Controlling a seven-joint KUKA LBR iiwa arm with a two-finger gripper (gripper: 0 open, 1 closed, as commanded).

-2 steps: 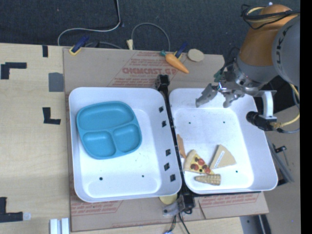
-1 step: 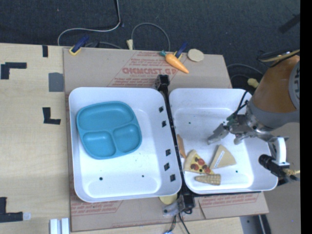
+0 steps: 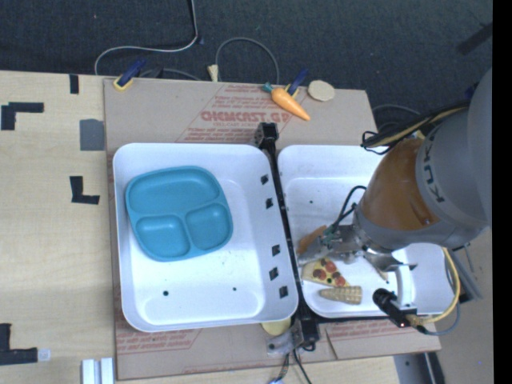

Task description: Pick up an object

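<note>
Right bin (image 3: 320, 166) holds a toy pizza slice (image 3: 324, 273), a tan ridged piece (image 3: 342, 295) beside it and a brown item (image 3: 310, 238). Gripper (image 3: 340, 242) is low over them; finger state cannot be told. Pizza slice looks light, rigid and flat; an edge grip seems best.

The grey arm (image 3: 460, 174) reaches in from the right, bent steeply downward, its orange band (image 3: 400, 186) sitting just above the wrist. The gripper (image 3: 340, 242) points down and leftward at the arm's lower end, hanging low.
</note>
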